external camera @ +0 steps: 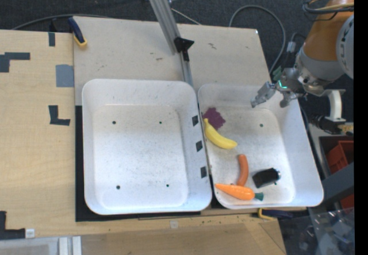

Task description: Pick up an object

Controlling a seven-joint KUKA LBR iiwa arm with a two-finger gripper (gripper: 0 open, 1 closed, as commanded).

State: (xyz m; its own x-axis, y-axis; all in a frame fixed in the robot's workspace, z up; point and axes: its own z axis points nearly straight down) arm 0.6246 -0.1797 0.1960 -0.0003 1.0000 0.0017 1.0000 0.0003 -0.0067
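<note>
Right bin (305, 150): banana (218, 136) lying diagonal, upper-left to lower-right.

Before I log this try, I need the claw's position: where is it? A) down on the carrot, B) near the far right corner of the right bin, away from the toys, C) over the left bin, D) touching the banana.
B: the claw sits at the right bin's far right corner, apart from the banana, the carrot and the other toys nearer the camera.
</note>
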